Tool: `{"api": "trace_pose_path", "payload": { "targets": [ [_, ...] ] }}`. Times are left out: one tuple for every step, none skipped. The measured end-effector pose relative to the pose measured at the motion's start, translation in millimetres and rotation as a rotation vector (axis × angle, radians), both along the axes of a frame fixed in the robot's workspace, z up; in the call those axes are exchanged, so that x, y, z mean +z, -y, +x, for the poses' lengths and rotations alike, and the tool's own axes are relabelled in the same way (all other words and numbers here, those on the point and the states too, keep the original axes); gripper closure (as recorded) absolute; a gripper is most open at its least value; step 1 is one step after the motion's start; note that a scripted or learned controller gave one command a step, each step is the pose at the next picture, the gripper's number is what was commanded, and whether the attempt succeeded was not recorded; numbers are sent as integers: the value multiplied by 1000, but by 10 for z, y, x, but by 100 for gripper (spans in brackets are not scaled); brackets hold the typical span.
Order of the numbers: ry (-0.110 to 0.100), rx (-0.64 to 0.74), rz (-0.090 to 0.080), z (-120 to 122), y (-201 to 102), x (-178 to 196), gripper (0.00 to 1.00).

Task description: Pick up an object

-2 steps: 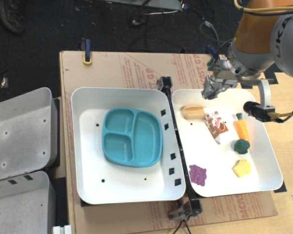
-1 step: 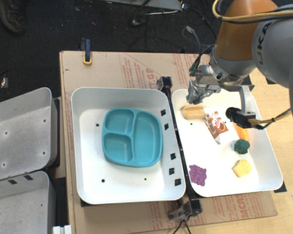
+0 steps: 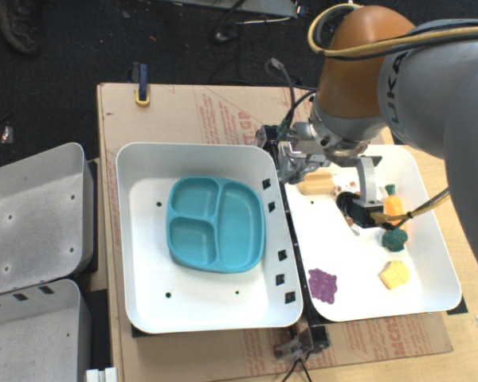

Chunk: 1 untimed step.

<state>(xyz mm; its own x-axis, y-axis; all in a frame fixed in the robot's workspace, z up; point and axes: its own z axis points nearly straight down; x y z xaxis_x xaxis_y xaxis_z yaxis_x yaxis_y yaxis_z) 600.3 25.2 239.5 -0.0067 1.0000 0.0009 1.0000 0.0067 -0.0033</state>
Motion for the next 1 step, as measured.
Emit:
{"api": "trace_pose_path", "payload": {
  "targets": [
    [2,1,1,-136,-526,60,100]
  ]
}}
